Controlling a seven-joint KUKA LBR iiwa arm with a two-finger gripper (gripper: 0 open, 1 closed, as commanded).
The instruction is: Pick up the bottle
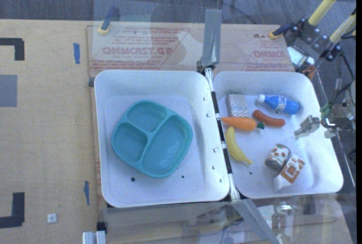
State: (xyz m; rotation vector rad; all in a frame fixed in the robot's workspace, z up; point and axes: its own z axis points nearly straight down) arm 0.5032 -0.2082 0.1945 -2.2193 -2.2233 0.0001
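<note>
The bottle [279,103], blue with a white cap, lies on its side near the far wall of the right bin [331,172]; any print on its label is too small to read. Just in front of it lies a sausage [269,118], and to its left a small patterned packet [238,105] with no legible writing. A carrot [240,123] lies beside the sausage, a banana [236,146] runs along the bin's left side, and two small cartons [285,165] with orange-and-white patterns sit near the front.

The gripper [309,125] hangs over the right side of the same bin, right of the sausage and apart from the bottle. Whether it is wide or narrow cannot be told, and nothing is seen in it.

The left bin [107,90] holds a teal divided plate [151,138] with three compartments. Behind the bins on the worktop [45,124] lies a clear sheet [141,47] with red lettering that looks like "CHEMCAST GP".
</note>
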